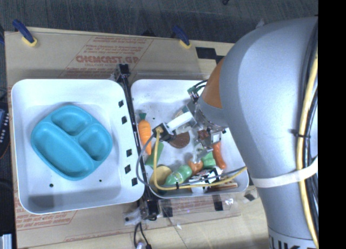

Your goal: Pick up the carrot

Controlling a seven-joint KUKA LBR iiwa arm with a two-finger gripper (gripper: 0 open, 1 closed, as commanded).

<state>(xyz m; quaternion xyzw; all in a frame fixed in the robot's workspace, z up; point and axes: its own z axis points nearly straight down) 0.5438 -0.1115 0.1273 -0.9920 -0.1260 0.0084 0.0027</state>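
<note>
Hand (204,134) over the right bin (162,88); its grip state can't be told.
Steer left to the carrot (144,132) by the divider, clear of neighbouring toys.

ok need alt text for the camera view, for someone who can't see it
A grey robot arm reaches from the right over the right white bin, its gripper low among toy foods. An orange carrot lies by that bin's left wall, apart from the gripper. The left bin holds a blue divided plate.
</note>
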